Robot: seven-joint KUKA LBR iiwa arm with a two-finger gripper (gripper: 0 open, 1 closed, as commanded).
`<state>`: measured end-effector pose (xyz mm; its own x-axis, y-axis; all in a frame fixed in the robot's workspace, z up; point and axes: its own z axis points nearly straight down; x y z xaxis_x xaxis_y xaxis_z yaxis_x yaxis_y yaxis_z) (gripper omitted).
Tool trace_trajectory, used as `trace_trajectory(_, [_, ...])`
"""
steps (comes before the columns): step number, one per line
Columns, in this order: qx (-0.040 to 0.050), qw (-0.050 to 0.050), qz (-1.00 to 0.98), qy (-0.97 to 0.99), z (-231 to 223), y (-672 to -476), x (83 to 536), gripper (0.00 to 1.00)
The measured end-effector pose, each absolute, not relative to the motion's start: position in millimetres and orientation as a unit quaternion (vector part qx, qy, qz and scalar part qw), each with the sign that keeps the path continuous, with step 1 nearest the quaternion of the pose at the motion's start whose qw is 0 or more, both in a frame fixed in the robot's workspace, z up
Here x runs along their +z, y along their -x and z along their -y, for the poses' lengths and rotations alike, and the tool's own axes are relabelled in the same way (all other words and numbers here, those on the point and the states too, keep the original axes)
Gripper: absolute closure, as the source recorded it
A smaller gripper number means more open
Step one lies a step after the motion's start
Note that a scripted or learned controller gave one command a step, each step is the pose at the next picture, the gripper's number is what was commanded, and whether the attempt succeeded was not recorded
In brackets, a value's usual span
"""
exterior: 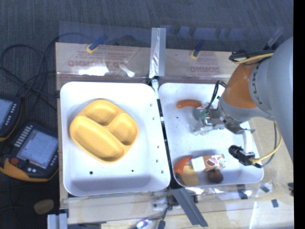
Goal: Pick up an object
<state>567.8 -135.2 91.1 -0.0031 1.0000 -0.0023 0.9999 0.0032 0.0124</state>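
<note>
The grey two-finger gripper is seen low inside the right white bin; its state cannot be told. At 11 o'clock lies a curved orange sausage-shaped object.

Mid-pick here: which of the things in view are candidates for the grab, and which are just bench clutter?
Job things:
gripper, low in the right bin
orange sausage-shaped piece
orange piece
small carton
brown round item
yellow divided dish in the left bin

Lying about:
handheld pendants and black cables on the floor
blue clips on the back board
</note>
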Motion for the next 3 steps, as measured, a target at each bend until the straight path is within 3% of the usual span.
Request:
trace_trajectory(1, [0.002,0.007,-0.708,-0.706,137.6,-641.8,90.6,1.0])
trace_trajectory(2, [0.0006,0.004,-0.708,-0.706,137.2,-640.4,88.6,0.0])
trace_trajectory(3, [-0.0138,-0.007,-0.701,-0.713,107.5,-661.2,86.5,0.0])
